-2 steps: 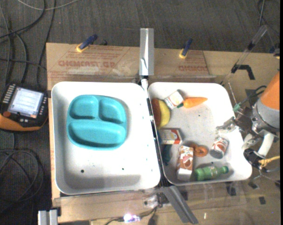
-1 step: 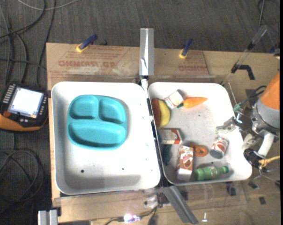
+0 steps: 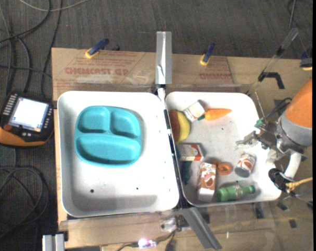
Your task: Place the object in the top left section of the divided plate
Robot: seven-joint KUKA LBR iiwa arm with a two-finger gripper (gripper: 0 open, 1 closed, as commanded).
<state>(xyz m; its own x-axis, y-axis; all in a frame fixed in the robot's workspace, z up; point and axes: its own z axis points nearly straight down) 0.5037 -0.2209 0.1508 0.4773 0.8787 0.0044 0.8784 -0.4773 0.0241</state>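
Note:
The blue divided plate (image 3: 109, 135) lies in the left bin (image 3: 69, 192), with nothing in its sections. Its top left section (image 3: 94, 120) is a small hollow at the back. My gripper (image 3: 255, 138) hangs over the right side of the right bin (image 3: 240, 99), just above and behind a small red and white can (image 3: 245, 164). Other objects in that bin are a carrot (image 3: 217, 114), a banana (image 3: 180, 125), a green bottle (image 3: 235, 192), and a red and white carton (image 3: 207, 180). Nothing shows in the gripper.
A small white box (image 3: 194, 110) sits by the carrot, a flat red packet (image 3: 191, 151) lies near the divider, and an orange ring (image 3: 224, 168) is beside the carton. A tablet (image 3: 25, 116) rests left of the bench. Cables trail on the floor.

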